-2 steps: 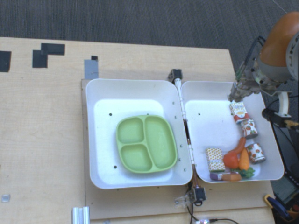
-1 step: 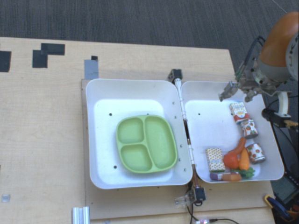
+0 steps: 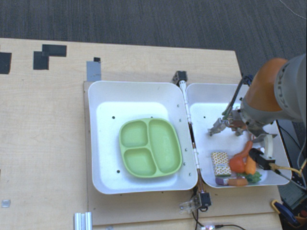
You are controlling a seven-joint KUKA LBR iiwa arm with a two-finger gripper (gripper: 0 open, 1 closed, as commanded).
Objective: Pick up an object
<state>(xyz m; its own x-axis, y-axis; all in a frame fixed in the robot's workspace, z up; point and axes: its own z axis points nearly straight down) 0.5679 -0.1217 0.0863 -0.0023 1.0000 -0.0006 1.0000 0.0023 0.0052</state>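
Fingers (image 3: 211, 131) of the gripper (image 3: 217, 127) looked spread apart with nothing between them, their grey tips hanging over the bare white floor of the right bin (image 3: 206, 110), close to its left wall. Behind them the grey arm (image 3: 292, 87) came in from the right, its orange band (image 3: 266, 91) sitting above the bin's far right part.

None of the objects was touched by the gripper. They lay heaped in the near part of the right bin, nearer the camera than the gripper and apart from it. A small box with a yellow pattern (image 3: 220, 163) lay furthest left in the heap. Just to its right sat a red-orange toy (image 3: 237, 164), with a yellower orange piece (image 3: 250, 166) against it and a scrap of green (image 3: 255, 177) beside that. Along the bin's near wall lay a thin piece with a purple end (image 3: 224, 180); what it was could not be told. A black part (image 3: 259, 157) crossed the right side of the heap, and whether it belonged to the arm or the heap was unclear.

The left bin (image 3: 103, 128) held a light green plate (image 3: 150, 147) with three compartments, lying flat near the middle. Both bins stood side by side, touching, on the pale wooden bench (image 3: 43, 143), which carried dark tape patches (image 3: 48, 55) at its far left. Grey carpet (image 3: 144, 13) lay beyond the bench.
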